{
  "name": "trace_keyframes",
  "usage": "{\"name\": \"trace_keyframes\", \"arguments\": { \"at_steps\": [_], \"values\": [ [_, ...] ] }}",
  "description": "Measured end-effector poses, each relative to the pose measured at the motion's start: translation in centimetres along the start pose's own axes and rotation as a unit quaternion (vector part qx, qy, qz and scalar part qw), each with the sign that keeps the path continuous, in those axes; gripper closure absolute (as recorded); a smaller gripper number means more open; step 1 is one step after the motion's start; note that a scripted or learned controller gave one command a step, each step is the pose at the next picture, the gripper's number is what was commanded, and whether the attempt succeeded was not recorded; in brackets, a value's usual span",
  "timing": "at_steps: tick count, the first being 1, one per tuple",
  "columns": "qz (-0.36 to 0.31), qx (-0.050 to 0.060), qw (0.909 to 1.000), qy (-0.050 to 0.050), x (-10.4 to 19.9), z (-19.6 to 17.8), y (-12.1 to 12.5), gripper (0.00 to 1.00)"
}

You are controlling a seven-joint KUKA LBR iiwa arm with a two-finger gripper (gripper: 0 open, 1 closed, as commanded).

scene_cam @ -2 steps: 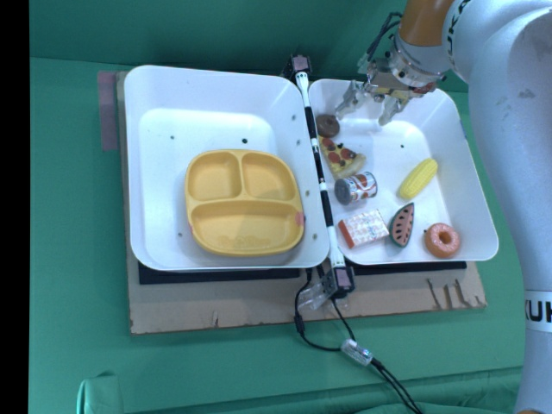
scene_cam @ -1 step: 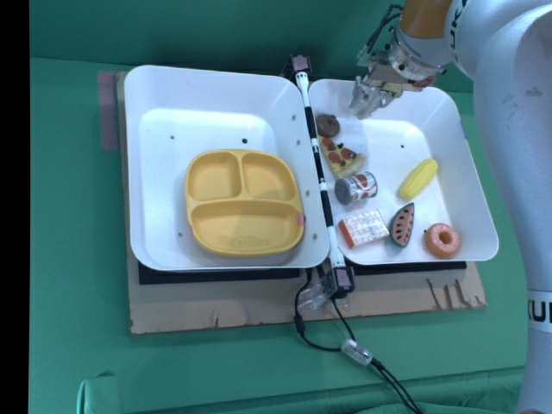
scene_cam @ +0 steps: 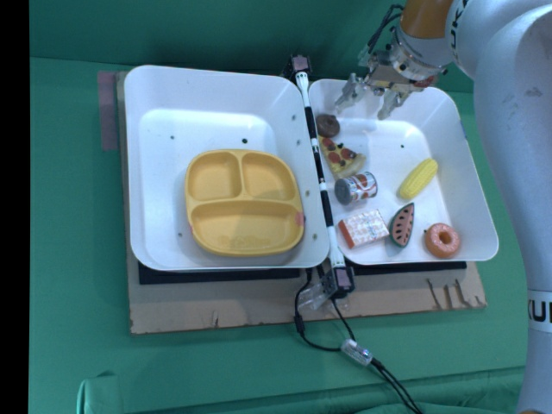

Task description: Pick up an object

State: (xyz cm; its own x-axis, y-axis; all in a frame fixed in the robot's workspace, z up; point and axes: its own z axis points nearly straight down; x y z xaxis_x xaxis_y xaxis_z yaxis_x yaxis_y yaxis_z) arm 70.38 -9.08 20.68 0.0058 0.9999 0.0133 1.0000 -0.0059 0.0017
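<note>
While the hand [scene_cam: 373, 93] is positioned wide open and unloaded at upper right, the corn cob [scene_cam: 417, 178] is left lying in the right bin [scene_cam: 470, 175].

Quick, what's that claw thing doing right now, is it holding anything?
Gripper: open, holding nothing, above the right bin's far edge.

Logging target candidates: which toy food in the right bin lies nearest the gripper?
The brown chocolate cookie, at the bin's far-left corner; the gripper hovers open just beyond it.
</note>
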Motion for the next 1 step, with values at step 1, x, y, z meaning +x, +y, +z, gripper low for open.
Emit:
{"name": "trace_keyframes", "arguments": {
  "at_steps": [1],
  "values": [
    [-0.003, 0.002, 1.0000, -0.003, -0.11, 1.42, -0.14, 0.00]
  ]
}}
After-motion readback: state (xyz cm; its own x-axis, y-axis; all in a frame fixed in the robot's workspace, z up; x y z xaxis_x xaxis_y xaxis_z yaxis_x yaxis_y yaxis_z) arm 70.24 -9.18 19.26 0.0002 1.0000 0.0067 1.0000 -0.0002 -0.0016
